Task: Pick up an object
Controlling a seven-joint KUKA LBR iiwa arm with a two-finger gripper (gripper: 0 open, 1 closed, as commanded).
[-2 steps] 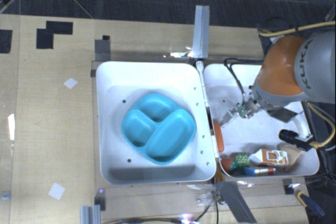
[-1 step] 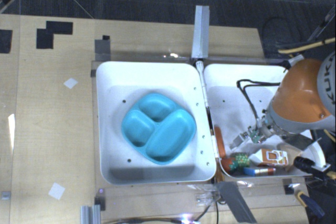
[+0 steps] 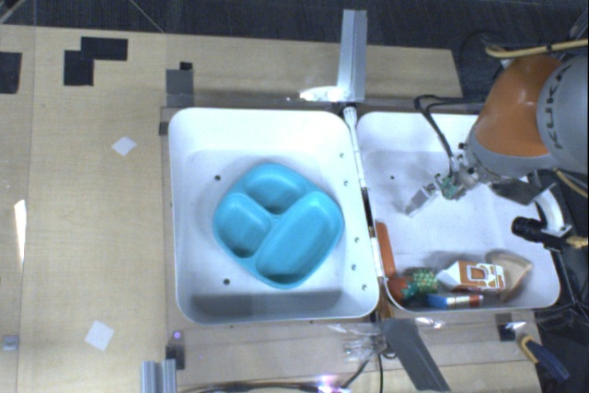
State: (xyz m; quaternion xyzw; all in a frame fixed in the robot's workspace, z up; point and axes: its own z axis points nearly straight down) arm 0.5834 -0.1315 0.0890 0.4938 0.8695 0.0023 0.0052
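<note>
My gripper (image 3: 421,198) hangs over the upper middle of the right bin (image 3: 515,129), reaching in from the right under the orange-banded wrist. Nothing shows on the bin floor directly below it. The loose objects lie along this bin's front edge: an orange-red stick (image 3: 385,253), a green piece (image 3: 421,281), a red marker (image 3: 456,299), a white and orange carton (image 3: 480,274) and a beige piece (image 3: 515,267). They are well below the gripper in the view and apart from it.
The left bin (image 3: 198,138) holds a blue divided plate (image 3: 278,224). A metal post (image 3: 353,55) stands at the back between the bins. Cables run near the arm at the right. Wooden bench surrounds the bins.
</note>
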